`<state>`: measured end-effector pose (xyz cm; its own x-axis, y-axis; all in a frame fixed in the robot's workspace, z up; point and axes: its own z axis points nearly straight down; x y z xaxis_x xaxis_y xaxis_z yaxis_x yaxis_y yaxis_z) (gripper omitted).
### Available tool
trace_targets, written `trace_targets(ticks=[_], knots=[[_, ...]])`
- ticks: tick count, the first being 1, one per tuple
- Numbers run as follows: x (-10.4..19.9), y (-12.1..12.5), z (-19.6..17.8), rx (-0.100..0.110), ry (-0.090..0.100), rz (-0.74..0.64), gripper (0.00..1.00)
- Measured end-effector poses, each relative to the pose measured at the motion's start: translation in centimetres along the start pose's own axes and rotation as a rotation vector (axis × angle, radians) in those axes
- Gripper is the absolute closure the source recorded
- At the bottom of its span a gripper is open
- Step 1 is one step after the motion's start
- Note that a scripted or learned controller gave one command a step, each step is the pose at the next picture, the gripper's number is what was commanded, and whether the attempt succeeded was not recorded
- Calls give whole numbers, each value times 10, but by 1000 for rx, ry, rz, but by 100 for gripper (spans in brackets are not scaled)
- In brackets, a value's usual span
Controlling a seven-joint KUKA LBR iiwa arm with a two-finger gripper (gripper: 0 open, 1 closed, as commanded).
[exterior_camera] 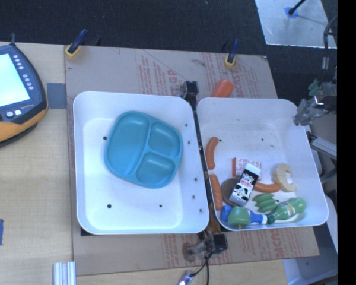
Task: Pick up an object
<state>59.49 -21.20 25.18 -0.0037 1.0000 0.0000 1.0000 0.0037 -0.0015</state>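
Two white bins on the bench: left bin (89, 159) carries just a blue divided plate (145, 149), lying flat and a bit left of centre; right bin (255, 114) has all the small stuff heaped in its near corner, far half bare. Gripper (305, 113) sits at the right bin's far-right rim, up near the edge of the view; too small and blurred to read, so can't tell whether it's released or clenched, and nothing visibly in it. Nothing picked yet, by my read. Candidates, big to small: green bottle-shaped toy (288, 209) against the near wall, touching a green leafy piece (264, 201); blue-and-green toy (240, 217) at the near rim; cow-print carton (244, 186) tilted over a dark round disc (228, 189); two sausages (210, 153) near the divider, one behind the other; orange carrot-like piece (267, 187); beige tape roll (283, 177); small red-white packet (247, 163). Risks: cluster is tight, so a descent there likely lands on two items at once or shoves one away; things hugging the near wall and rim leave no finger room, could clip the bin. Sausages are round, may roll out of a pinch. Far sausage looks the cleanest target, free on all sides.
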Motion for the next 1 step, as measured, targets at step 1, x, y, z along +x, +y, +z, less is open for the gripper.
trace_targets(ticks=[1], knots=[[6,49,31,1,-1,0,100]])
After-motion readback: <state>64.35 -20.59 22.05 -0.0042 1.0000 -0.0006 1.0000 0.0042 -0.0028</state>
